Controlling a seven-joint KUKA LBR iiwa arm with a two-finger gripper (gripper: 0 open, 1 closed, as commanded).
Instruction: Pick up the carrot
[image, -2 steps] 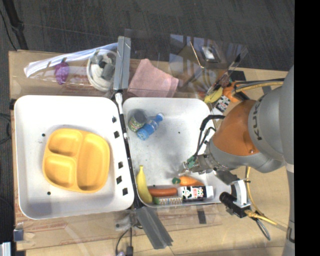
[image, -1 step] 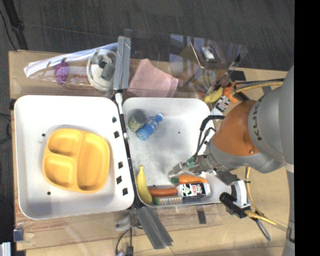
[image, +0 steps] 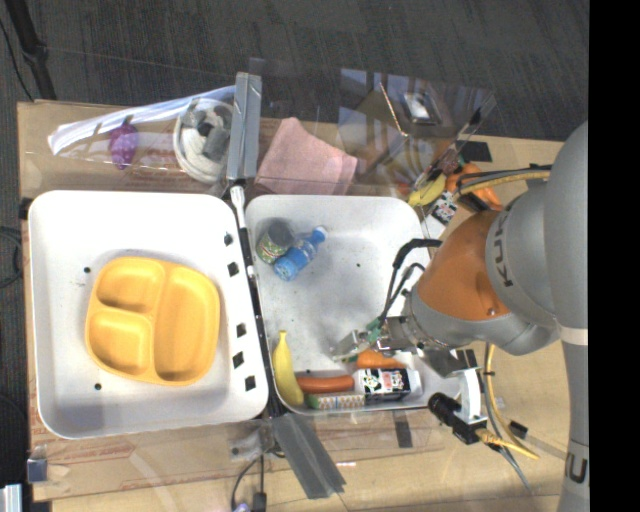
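The hand (image: 362, 345) was low in the right bin (image: 340, 215), near its front edge, under the orange band (image: 455, 280) of the grey arm (image: 545, 260). An orange carrot (image: 372, 358) lay right at the fingertips, touching or nearly so; whether the hand was open or closed on it could not be told, since the wrist hid most of it. Just in front of the carrot sat a small black and white carton (image: 385, 381), and to its left lay a red sausage-shaped piece (image: 325, 381) along the front wall. A yellow banana (image: 284, 368) stood against the bin's left front corner. Farther back lay a blue bottle (image: 300, 255) beside a grey-green lump (image: 272, 240). The left bin (image: 60, 220) held a yellow divided tray (image: 152, 318). On the desk (image: 40, 140) behind the bins was a pink cloth (image: 303, 158).
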